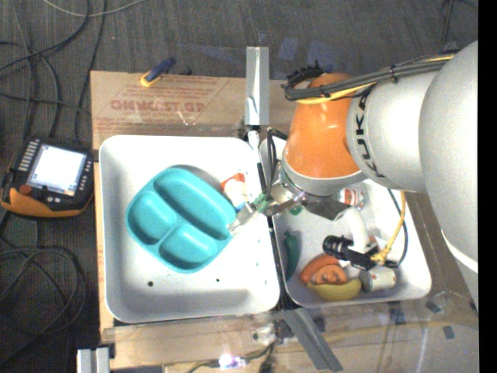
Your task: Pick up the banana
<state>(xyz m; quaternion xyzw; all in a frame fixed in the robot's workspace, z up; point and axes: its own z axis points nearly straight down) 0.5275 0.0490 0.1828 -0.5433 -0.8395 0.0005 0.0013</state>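
A robotics lab is indicated: a teach pendant (50, 176) is laid on carpet (233, 14) beside the bench's (178, 329) left edge, and loose cables (46, 22) are strewn beyond.

Left bin (124, 286): the teal divided tray (182, 216) occupies the middle, with bare floor along the near and left walls. Right bin (422, 274): the arm (326, 146) overhangs the far half. The banana (339, 290) lies at the near wall, crowded by an orange object (322, 269) touching it and a green object (291, 251) nearby.

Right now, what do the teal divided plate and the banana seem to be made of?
Teal divided plate: probably moulded plastic, smooth, slightly glossy, one even colour with rounded compartments. Banana: likely a plastic toy, uniformly yellow and smooth; real fruit cannot be excluded.
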